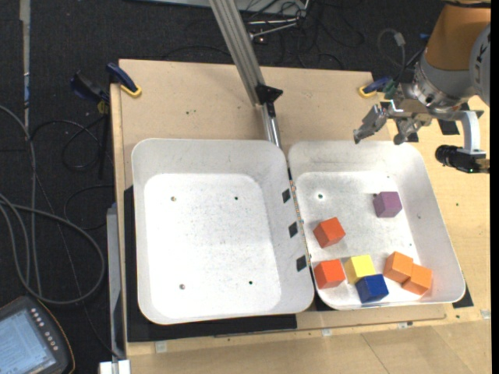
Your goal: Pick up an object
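The arm (460, 37) is cut off by the top and right edges, leaving just its orange band and wrist visible. A screen (23, 341) at the bottom left corner is cropped by the frame. Cables (47, 170) run off the left edge.

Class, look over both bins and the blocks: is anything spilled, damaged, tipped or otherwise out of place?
Nothing stands out. All the blocks lie inside the right bin: a purple block, orange ones, a yellow block and a blue block. None has spilled onto the bench. The gripper hovers above that bin's far rim, holding nothing.
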{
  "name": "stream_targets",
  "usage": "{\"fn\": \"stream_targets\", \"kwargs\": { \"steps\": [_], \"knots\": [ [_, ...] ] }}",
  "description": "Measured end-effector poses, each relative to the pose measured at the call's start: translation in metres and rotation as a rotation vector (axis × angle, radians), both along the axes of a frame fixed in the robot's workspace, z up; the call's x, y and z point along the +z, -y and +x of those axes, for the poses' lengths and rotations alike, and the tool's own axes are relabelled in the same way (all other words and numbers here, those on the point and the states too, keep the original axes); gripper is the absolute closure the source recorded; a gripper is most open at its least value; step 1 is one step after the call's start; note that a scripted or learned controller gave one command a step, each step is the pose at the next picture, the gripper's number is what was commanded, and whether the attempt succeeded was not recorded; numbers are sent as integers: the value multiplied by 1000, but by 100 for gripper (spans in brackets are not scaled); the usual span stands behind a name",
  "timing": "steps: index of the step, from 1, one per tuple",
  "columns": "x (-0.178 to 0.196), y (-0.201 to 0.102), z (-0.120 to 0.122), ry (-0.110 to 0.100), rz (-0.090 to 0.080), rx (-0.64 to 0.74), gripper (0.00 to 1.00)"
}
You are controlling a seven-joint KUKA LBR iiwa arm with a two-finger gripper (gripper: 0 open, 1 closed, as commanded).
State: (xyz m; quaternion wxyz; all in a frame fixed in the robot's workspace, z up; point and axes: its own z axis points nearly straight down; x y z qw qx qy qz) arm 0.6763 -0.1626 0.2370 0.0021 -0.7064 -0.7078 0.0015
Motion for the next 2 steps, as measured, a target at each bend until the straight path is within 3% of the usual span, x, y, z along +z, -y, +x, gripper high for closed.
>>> {"fn": "stream_targets", "kwargs": {
  "steps": [1, 2],
  "knots": [
    [3, 0, 1, 5, -2, 2, 0],
    [-56, 8, 0, 0, -1, -3, 0]
  ]
}}
